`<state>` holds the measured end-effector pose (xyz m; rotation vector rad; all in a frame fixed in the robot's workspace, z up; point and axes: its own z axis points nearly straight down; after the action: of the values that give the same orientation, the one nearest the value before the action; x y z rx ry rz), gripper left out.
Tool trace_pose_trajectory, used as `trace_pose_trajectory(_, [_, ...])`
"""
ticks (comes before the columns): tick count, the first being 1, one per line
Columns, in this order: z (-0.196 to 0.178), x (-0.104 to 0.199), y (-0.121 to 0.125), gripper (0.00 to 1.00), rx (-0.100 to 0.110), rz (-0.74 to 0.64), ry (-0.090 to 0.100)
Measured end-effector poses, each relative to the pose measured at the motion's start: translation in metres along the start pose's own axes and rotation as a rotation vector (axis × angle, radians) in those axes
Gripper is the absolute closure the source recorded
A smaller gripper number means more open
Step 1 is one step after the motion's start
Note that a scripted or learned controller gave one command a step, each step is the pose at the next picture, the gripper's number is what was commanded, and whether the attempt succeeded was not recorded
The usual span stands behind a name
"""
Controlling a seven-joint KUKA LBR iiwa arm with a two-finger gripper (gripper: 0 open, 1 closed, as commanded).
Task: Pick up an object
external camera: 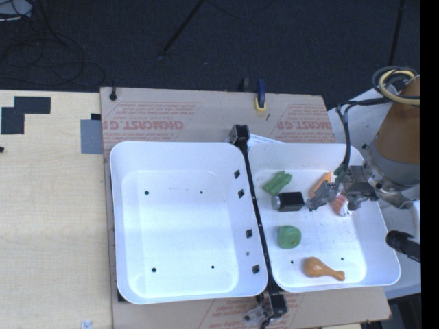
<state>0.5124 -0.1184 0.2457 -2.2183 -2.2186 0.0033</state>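
I'm lowering the gripper [328, 199] squarely over the orange carrot [320, 184] in the right bin [384, 266], finger state I cannot tell.

Both bins white: left bin [130, 184], right bin [384, 266]. In right bin: bright green ridged piece [278, 182] at 11 o'clock; black block [290, 200] centre; green lump [289, 236] below; orange-tan drumstick-shaped toy [323, 269] at 5 o'clock. Brown cardboard [171, 115] with red print beneath.

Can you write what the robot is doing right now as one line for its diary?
gripper: low in right bin | near: black block | also there: green piece, green ball, orange drumstick toy | grasp: unclear
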Motion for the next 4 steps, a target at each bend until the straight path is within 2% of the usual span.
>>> trace_pose_trajectory(1, [-0.019,-0.048,0.130,0.00,-0.010,-0.003,-0.005])
trace_pose_trajectory(2, [0.140,-0.040,0.105,0.00,0.003,-0.001,-0.004])
trace_pose_trajectory(3, [0.159,-0.097,0.133,0.00,-0.003,0.000,-0.003])
trace_pose_trajectory(4, [-0.058,-0.097,0.133,0.00,-0.022,-0.001,-0.008])
